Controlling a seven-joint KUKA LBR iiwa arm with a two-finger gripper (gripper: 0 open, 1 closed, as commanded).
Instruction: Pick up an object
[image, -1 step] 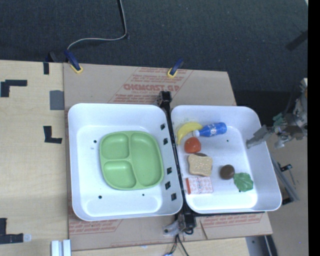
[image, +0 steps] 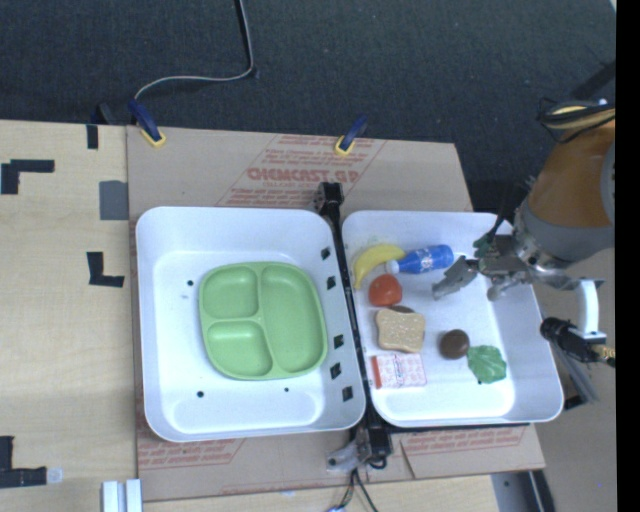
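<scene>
Camera view: the gripper (image: 478, 279) hovers with its fingers spread and nothing between them, over the right bin (image: 530, 400). Left of the gripper lies the bottle (image: 422, 260), touching the banana (image: 372, 260). Below the gripper are the brown ball (image: 454, 344) and green toy (image: 487, 363). The tomato (image: 385, 291), bread (image: 400, 330) and packet (image: 399, 372) lie further left; the packet print is too small to read

Two bins sit side by side on the bench (image: 60, 300). The left bin (image: 160, 240) holds a divided plate (image: 263, 320). The right bin (image: 530, 400) holds a banana (image: 372, 260) and bottle (image: 422, 260) at the back, a tomato (image: 386, 291), bread (image: 400, 330), a round ball (image: 454, 344), a leafy piece (image: 487, 363) and a packet (image: 398, 372) nearer the front.
</scene>
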